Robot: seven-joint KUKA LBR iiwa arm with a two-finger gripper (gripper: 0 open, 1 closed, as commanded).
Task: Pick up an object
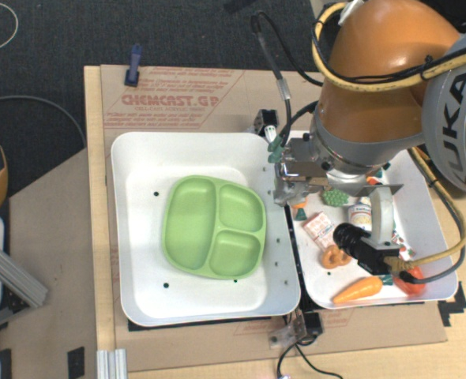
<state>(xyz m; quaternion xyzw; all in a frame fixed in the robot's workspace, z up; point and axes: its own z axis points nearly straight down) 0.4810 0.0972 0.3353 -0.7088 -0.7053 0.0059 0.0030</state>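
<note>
The grey arm with its orange band hangs over the right bin (438,235), hiding the bin's far half. My gripper (294,181) shows as a metal block at that bin's left wall, just above a small orange piece (300,210). Below it lie a pink-and-white packet (318,226), a brown pretzel (333,257) and an orange carrot (358,289). A green knobbly item (336,198) and a small labelled jar (361,214) peek out under the wrist. A red item (411,282) lies at the near right.
The left bin (134,212) holds a green divided plate (214,227) in its middle. Both bins rest on a cardboard sheet (170,93) with a blue clip (132,65) at its far edge. Cables run behind the arm.
</note>
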